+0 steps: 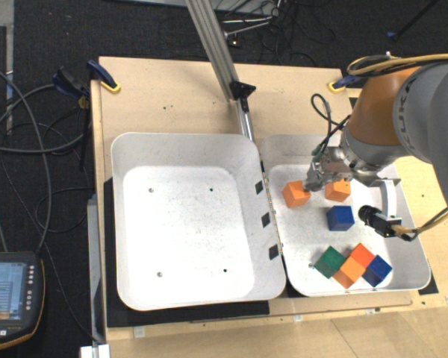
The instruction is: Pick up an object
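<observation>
My gripper (319, 176) hangs low in the right bin (412, 274), between two orange cubes (296, 194) (337, 190). The left cube is turned a little diagonal; cubes have no long axis. Its grip state I cannot tell. No writing is readable.

Six small blocks lie in the right bin (414, 271): an orange block (296, 194) at about ten o'clock, a second orange block (337, 191) just beside it toward twelve, and a blue cube (340, 218) near the centre. At five o'clock a green block (330, 262), an orange one (355, 265) and a blue one (378, 271) sit touching in a cluster.
</observation>
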Action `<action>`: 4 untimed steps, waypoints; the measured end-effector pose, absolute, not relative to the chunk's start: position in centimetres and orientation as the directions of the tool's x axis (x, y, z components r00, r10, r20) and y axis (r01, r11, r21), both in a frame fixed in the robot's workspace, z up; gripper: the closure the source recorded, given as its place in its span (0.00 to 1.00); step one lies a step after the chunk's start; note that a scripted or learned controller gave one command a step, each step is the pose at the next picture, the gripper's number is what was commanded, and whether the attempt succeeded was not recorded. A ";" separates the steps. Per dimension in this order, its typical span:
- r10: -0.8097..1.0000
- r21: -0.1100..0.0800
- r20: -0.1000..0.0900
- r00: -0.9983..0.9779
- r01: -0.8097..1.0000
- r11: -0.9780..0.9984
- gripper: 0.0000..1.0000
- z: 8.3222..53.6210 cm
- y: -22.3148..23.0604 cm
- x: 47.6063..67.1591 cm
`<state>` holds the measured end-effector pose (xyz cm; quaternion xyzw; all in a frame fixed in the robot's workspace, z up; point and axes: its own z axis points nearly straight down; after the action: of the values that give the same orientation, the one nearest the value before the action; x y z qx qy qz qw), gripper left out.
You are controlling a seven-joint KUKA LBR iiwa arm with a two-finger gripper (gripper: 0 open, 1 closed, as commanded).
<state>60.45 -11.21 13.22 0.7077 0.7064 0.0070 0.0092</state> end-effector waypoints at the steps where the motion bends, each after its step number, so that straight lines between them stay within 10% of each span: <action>1: 1.000 0.007 -0.002 -0.001 1.000 0.001 1.00 18.7 -12.1 61.2; 4: 1.000 -0.002 0.001 -0.007 1.000 0.007 1.00 27.7 -8.2 61.3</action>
<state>61.26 -8.24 27.70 0.7047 0.7095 -0.0003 -0.0008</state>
